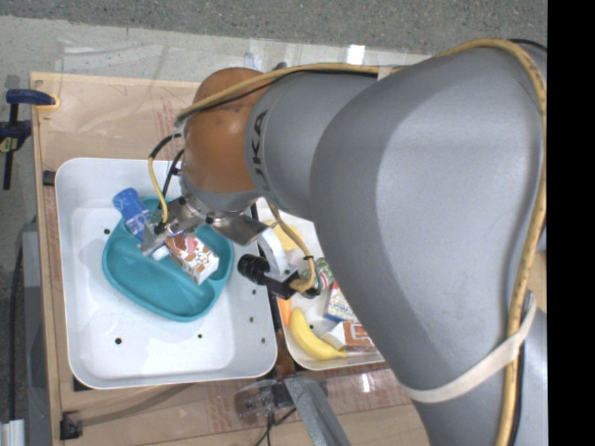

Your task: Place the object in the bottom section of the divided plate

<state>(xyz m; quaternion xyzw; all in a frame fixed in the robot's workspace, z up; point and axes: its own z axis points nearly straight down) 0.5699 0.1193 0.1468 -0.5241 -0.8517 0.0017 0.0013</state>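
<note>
White-and-red small carton (193,256) sits inside teal divided plate (167,277), left-centre of frame, in left white bin (93,342). Gripper (165,235) directly above carton, touching or nearly so; finger state cannot tell. Blue object (130,207) at plate's upper-left edge. Banana (311,337) and packets in right bin, lower centre. Judgement: carton apparently in plate; which section unclear. Release and retreat remain.

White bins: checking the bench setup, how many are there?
2. The left bin holds the teal divided plate; the right bin, beside it, is mostly hidden under the arm.
</note>
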